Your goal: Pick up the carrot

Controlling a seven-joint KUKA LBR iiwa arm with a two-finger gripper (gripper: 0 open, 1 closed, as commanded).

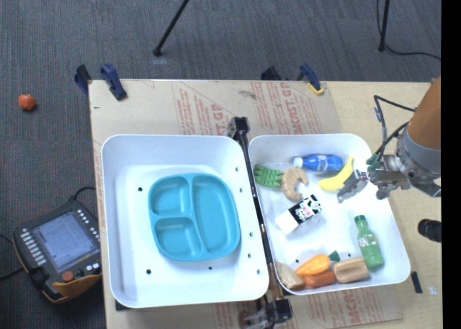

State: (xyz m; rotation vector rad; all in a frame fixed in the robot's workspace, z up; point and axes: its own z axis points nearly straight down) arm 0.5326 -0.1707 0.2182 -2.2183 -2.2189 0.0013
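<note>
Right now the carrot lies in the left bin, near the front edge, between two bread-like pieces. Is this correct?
Not quite: the carrot lies in the right bin, not the left one. The rest holds: in the camera view it is near the front edge, between two bread-like pieces.

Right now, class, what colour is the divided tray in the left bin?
Light blue tray; camera view shows it.

Gripper [365, 182] hovers over the right bin [400, 245] beside the banana [338, 176] — carrot [315, 264] lies near the front wall.
</note>
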